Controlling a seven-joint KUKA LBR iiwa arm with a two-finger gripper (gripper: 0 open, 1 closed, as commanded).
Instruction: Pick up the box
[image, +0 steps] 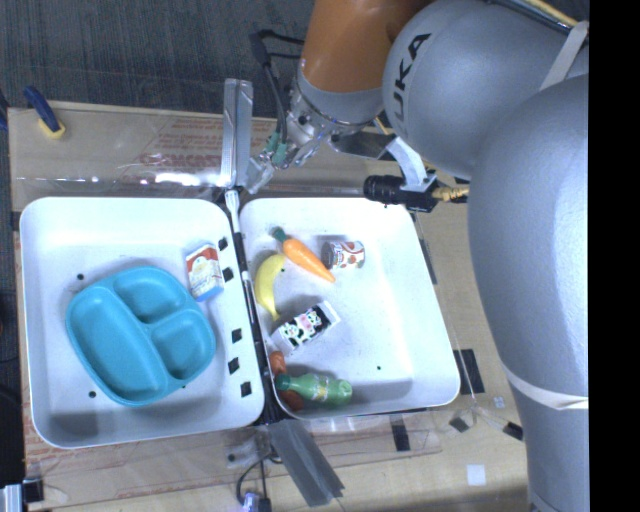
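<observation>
A small black-and-white patterned box (305, 326) lies on its side in the middle of the right bin (400, 300), just below a banana (268, 284). A second small box (203, 271), red, white and blue, stands in the left bin (60, 230) against the upper right rim of a blue plate. My gripper (263, 168) hangs over the back rim where the two bins meet, well above and behind both boxes. Nothing shows between it and either box.
The right bin also holds a carrot (303, 257), a small can (343, 253) and a green bottle (315, 390) at the front left corner. A blue divided plate (140, 333) covers much of the left bin. The big grey arm (500, 150) spans the right side.
</observation>
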